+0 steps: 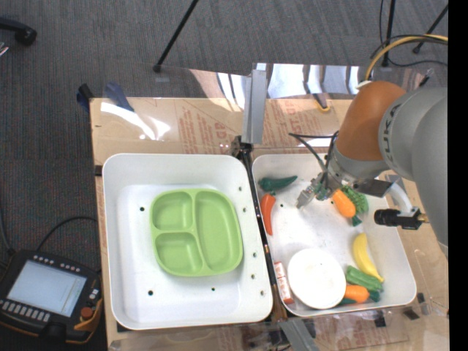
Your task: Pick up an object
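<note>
Hovering low over the right shallow white bin (406, 269), the two-finger gripper (314, 193) sits in that bin's upper half, toward twelve o'clock from the bin's middle, with its pale fingers spread somewhat apart and pointing down-left toward bare white floor; nothing shows between them, so I judge that no object is held yet. Just beside the fingers at three o'clock lies an orange toy carrot with a green leafy top (345, 202), close enough to be the likely target, though I cannot tell whether it touches the gripper. At nine o'clock from the fingers lies a dark green toy pepper (276, 183), and below it, along the bin's left wall, a red-orange toy chili (268, 212). Further objects rest apart from the arm: a yellow plastic banana (363, 255) at four o'clock of the bin, a round white plate (316, 278) at six o'clock, and a second small orange carrot with green leaves (360, 288) at five o'clock. The left white bin (124, 181) carries a light green three-compartment tray (196, 231), well apart from the action. As a judgement, the task stands at the approach stage: closing on something and lifting it clear of the bin are both left to do
</note>
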Action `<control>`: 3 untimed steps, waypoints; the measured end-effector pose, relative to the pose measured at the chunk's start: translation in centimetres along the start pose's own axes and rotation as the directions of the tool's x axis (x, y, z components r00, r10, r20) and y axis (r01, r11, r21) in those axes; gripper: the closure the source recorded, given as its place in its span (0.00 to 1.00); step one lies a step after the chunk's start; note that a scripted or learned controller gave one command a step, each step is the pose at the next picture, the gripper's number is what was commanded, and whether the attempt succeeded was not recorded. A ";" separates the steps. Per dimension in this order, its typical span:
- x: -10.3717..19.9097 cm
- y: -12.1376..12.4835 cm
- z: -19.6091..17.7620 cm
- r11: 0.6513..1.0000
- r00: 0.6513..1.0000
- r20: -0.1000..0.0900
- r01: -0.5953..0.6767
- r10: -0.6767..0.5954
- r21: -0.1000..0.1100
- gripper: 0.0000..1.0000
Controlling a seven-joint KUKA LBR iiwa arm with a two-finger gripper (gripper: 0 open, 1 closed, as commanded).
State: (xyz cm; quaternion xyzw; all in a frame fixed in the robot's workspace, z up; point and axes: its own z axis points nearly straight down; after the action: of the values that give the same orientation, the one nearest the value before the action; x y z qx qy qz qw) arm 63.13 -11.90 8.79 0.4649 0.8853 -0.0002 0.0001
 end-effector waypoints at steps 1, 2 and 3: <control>-8.3 -3.9 -0.2 0.976 0.976 -0.001 -0.217 0.217 -0.004 1.00; -7.5 -3.2 -13.3 0.931 0.931 0.006 -0.364 0.364 -0.012 1.00; -7.3 -3.3 -12.5 0.932 0.932 0.000 -0.363 0.363 0.000 0.00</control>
State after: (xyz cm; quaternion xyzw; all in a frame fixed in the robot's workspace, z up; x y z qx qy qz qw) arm 64.52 -19.78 21.29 0.6204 0.7843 -0.0004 0.0000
